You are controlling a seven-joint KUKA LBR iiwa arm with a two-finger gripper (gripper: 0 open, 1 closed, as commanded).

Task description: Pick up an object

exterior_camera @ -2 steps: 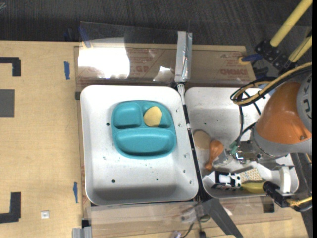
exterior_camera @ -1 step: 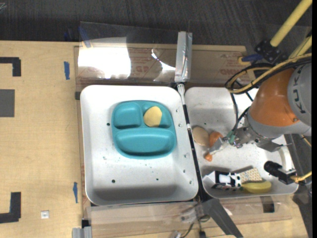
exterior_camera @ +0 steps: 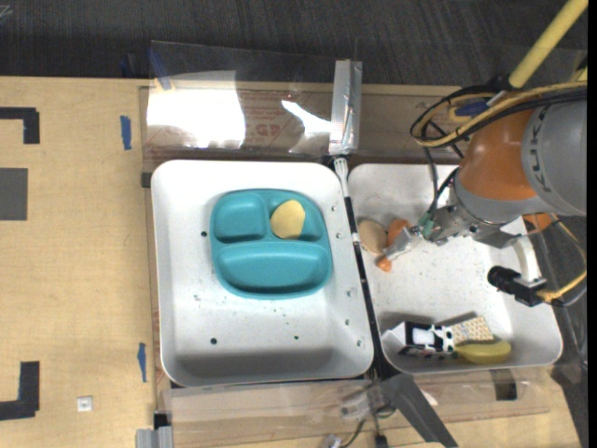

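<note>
My gripper [exterior_camera: 409, 239] is low over the left part of the right bin [exterior_camera: 522, 278], hanging from the grey arm with its orange band [exterior_camera: 494, 166]. Its tip sits right at a small orange piece [exterior_camera: 395, 228], and another bit of orange [exterior_camera: 383, 263] shows just below it. Whether the orange thing is gripped is hidden by the gripper body. A tan rounded object [exterior_camera: 371, 235] lies just left of the tip, against the bin's left wall.
Along the right bin's front edge lie a black-and-white toy [exterior_camera: 424, 337], a patterned piece [exterior_camera: 472, 328] and a yellow banana-like item [exterior_camera: 483, 350]. The left bin [exterior_camera: 187, 325] holds a teal divided plate [exterior_camera: 270, 264] with a yellow lump [exterior_camera: 287, 218] in its upper right compartment.
</note>
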